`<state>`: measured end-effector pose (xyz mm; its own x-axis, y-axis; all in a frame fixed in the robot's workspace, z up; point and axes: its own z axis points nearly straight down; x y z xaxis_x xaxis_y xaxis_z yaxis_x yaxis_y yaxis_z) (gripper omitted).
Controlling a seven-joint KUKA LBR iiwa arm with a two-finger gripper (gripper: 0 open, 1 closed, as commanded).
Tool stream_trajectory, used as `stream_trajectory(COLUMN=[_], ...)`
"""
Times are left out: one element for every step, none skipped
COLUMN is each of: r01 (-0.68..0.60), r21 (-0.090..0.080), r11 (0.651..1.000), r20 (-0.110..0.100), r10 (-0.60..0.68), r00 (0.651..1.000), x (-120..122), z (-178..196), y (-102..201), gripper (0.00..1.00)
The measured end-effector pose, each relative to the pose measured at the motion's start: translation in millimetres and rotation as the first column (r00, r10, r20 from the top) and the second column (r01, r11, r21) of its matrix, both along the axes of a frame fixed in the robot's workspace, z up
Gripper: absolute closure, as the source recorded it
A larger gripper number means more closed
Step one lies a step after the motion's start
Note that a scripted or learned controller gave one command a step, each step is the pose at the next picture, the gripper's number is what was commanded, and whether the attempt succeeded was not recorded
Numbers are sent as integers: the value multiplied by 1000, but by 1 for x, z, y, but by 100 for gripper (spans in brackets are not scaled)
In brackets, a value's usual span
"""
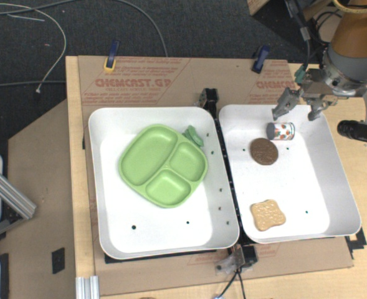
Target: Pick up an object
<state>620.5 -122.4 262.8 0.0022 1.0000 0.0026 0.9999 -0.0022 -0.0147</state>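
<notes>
**Gripper poised above a small can in the right bin**

Nearest you in the right bin (333, 185) lies a cracker (268, 215), then a brown round cookie (264, 151). Just beyond it a small spotted can (281, 131) lies on its side, long axis running left to right. Your gripper (301, 109) hangs just beyond and right of it, fingers spread wide, holding nothing.
</notes>
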Motion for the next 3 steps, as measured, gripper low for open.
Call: stream_trajectory(r01=[-3, -2, -3], r21=[-2, -1, -1], r11=[1000, 1000, 1000], r20=[14, 9, 11], r10=[3, 2, 3], r00=[1000, 1000, 1000], x=[2, -3, 1], z=[8, -36, -82], y=[0, -3, 6], gripper=[0, 0, 0])
